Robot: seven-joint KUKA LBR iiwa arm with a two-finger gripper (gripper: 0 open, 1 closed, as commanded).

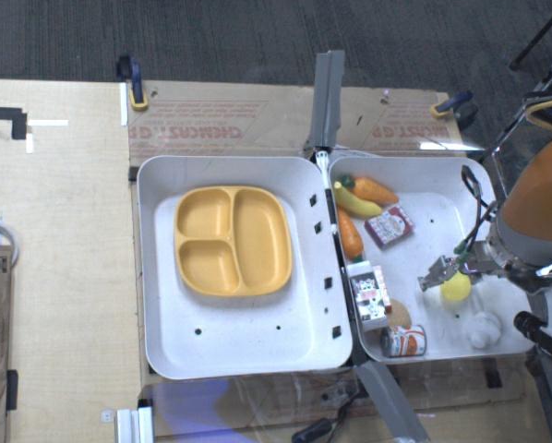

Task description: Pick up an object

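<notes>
The bench [54, 247] is covered by two shallow white bins set side by side. The left bin [165, 340] is occupied by a yellow divided plate [233, 241] with three compartments, laid flat near its middle. The right bin [433, 212] is reached into from the right by the grey arm [534, 210], whose gripper [445, 275] is seen low over the bin floor; a small yellow lemon-like object [456, 288] is touched by its tip, but whether the jaws are open, closed or gripping it cannot be told. Along the bin's left wall a carrot [350, 235], a banana [357, 202] and a second orange vegetable [376, 190] are laid close together, with a maroon packet [390, 226] just beside them. A printed box [369, 293] and a small can [405, 341] are placed nearer the front, and a white ball [484, 329] is lying near the front right corner.
</notes>
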